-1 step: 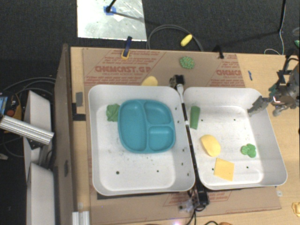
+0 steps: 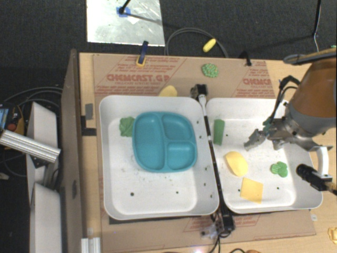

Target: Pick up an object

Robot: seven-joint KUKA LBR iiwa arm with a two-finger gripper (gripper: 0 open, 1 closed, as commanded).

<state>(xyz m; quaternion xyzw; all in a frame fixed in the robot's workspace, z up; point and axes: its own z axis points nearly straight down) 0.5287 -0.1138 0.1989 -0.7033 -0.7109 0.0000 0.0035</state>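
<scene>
Two shallow white bins sit side by side on the bench, the left bin and the right bin, meeting at a dark divider down the middle. One teal sectioned plate lies in the left bin, a little toward the far side, and one green leafy piece peeks out at the plate's left edge, touching it.

Over to the right bin, and four loose things count up there. One green cylinder lies along the bin's left wall, toward the far end. One yellow rounded piece rests near the middle, and one yellow square block sits just beside it on the near side. One small green clump lies further right, apart from the yellow pair.

One arm comes in from the right, grey with its orange band, and the gripper hovers over the right bin, between the green cylinder and the green clump, on the far side of the yellow rounded piece. Nothing can be seen between its fingers, and whether they are spread or closed cannot be told from this angle.

Outside the bins, on the far cardboard, one more green clump and one yellow piece rest, the latter right at the left bin's far rim.
</scene>
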